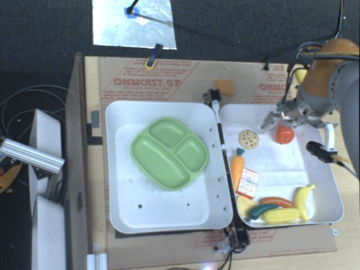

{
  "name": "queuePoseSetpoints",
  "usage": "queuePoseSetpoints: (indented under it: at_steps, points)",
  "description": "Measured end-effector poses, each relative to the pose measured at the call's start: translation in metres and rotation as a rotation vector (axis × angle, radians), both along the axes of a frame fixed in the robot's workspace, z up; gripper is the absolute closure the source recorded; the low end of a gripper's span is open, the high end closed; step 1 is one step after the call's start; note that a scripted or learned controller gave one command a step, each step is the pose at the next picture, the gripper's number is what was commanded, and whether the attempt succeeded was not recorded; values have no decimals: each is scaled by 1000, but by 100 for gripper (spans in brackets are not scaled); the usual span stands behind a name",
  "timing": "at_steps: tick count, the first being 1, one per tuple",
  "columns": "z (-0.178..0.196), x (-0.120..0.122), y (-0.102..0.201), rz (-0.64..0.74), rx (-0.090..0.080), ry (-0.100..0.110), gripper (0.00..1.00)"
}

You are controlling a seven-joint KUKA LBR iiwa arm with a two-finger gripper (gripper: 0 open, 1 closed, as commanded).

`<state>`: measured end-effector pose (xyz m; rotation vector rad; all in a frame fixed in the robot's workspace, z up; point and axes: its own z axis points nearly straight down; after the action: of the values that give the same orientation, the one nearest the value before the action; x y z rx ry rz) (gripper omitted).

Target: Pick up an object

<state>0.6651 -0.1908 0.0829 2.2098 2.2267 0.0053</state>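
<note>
My gripper point(283, 118) hangs over the far part of the right bin point(332, 193), reaching in from the right. A red tomato point(284, 134) sits directly under and against its tip; whether it is gripped is unclear. In the same bin, a round cookie point(248, 139) lies left of the tomato. A carrot point(238, 170) rests along the left wall beside a small red-and-white packet point(248, 183). Near the front lie a red sausage point(275, 201), a banana point(304, 198), a green vegetable point(260, 211) and a yellow corn cob point(281, 216).
The left bin point(121, 207) holds a green divided plate point(170, 152). An orange block point(224, 87) lies on the cardboard behind the bins, and a blue and yellow tool point(153, 57) lies farther back left. Cables and metal parts stand left of the bench.
</note>
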Motion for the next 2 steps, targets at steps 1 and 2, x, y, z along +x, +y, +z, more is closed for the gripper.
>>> queuePoseSetpoints:
  at_steps: [1,2]
  points:
    - [2,-13,34,0,1,4,0]
    - [2,-25,27,-6,0,5,0]
